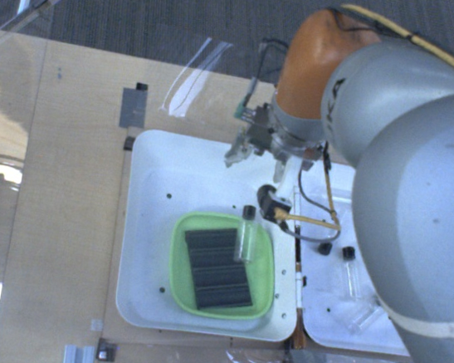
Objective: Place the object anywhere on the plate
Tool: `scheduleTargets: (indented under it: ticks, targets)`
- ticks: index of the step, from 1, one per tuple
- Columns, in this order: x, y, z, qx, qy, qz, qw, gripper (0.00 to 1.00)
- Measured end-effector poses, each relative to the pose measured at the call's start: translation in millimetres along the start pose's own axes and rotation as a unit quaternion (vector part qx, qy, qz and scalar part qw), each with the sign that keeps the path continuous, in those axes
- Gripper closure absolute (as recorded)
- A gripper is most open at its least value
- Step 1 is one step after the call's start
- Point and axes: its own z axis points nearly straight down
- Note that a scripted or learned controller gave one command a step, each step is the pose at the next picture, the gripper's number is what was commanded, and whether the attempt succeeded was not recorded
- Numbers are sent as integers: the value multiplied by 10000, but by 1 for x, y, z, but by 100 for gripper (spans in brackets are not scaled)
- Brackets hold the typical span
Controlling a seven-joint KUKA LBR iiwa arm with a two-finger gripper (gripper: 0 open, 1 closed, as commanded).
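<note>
Green and square, a plastic plate (180,292) is pictured in the white bin (148,233) on the camera view's left, set on the pale worktop (57,195). A dark grey ribbed block (216,267) is laid flat across the plate's middle. A clear plastic vial with a black cap (246,236) is propped over the plate's far right rim, with its cap end pointing off the plate towards the bin floor. The task is judged to be all but done. Whichever of the two is meant as the object, it is borne by the plate, the vial only at the edge. The hand (254,157) of the grey arm is held above the back of the same bin, apart from the plate and touching neither thing. Whether it is open or closed cannot be told, and nothing is seen gripped in it.
</note>
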Motion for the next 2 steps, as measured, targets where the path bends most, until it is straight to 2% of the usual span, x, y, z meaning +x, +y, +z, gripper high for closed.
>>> scheduleTargets:
  ticks: [1, 2]
  targets:
    - [2, 1, -10, -24, 7, -30, 10000, 100]
    - [2, 1, -10, -22, 5, -30, 10000, 0]
